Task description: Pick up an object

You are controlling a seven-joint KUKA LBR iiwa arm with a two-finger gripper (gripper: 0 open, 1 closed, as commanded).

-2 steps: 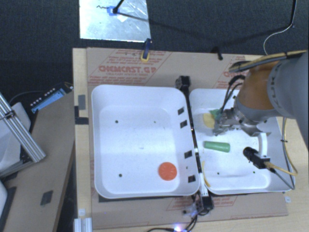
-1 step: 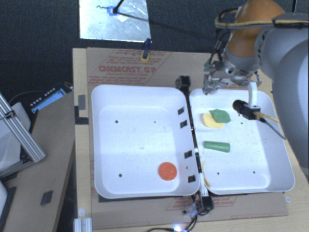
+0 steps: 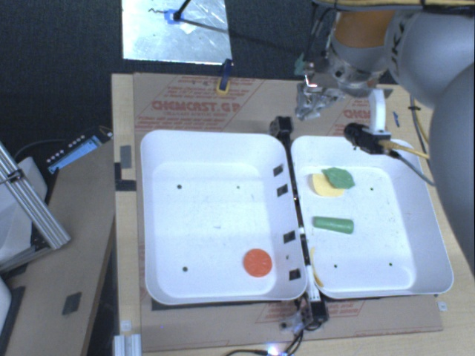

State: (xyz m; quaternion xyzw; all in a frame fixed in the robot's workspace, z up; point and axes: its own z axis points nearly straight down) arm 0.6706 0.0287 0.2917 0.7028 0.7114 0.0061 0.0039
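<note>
I hang my gripper (image 3: 310, 108) beyond the right bin (image 3: 427, 273), fingers too blurred to judge, before any grasp; next I must descend toward the green cylinder (image 3: 332, 225) below me.

Two smooth white plastic bins (image 3: 215, 143), slightly glossy, on a matt brown cardboard sheet (image 3: 193, 99), printed red, shiny crinkled foil sheet (image 3: 174, 21) behind, matt orange disc (image 3: 258, 262), matt green cylinder (image 3: 332, 225), arm (image 3: 415, 43) smooth grey, satin orange band.

even overhead light, soft shadows, glare on the foil sheet (image 3: 177, 19), slightly soft focus throughout.
</note>
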